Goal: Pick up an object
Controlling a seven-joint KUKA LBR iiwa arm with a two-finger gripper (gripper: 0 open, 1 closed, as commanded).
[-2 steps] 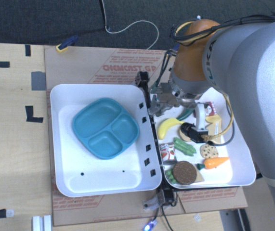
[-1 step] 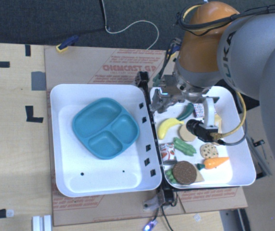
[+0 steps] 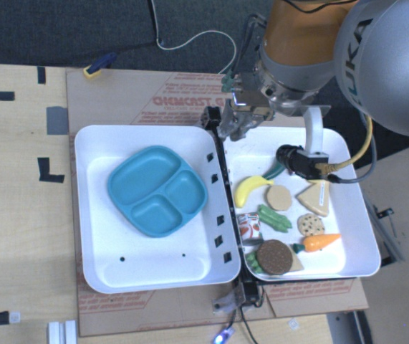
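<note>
Eight or so toy foods are crowding the right bin, all lying loose on its floor, none lifted: banana, tan cookie, green pod, pale wedge, spotted cookie, carrot, dark patty and small can. Any of them is serving as the pick target. The left bin is holding just a blue plate.

The gripper is hanging over the far end of the seam btwn the two bins, w/ nothing visibly in it. Whether it's spread or closed up, I can't tell from this angle.

Risks as I'm judging them:
- The gripper is sitting right above where the bin walls meet. Dropping straight down is prob. landing it on the rims, not on an item, and poss. shoving a bin across the table.
- Items are lying packed. The banana is just beside the tan cookie and the pod, so closing on one is likely nudging its neighbours or catching two at once.
- The cookies and the patty are lying flat and offering little to pinch, so slipping out on the lift is looking likely.
- The can and the patty are sitting close to the inner wall, so the wall may be blocking one side of a grasp.
- The plate is wide and shallow. A rim grab is risking tipping or dropping it.
</note>
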